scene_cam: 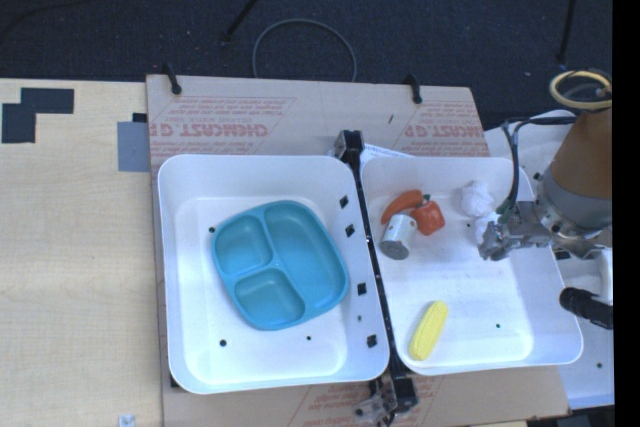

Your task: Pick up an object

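The right bin [500,335] holds a yellow corn cob [428,330] near its front, an orange-red toy [415,211] with a small grey cup [396,236] against it near the back left, and a white crumpled object [476,199] at the back. My gripper [492,242] hangs low over the right side of that bin, just in front of and to the right of the white object. Nothing shows between its fingers.
A blue divided plate [278,262] lies in the left bin [190,215]. A black divider [365,255] with clips runs between the bins. Cardboard [300,120] lies under both bins. The arm's body and cables stand over the right bin's right rim.
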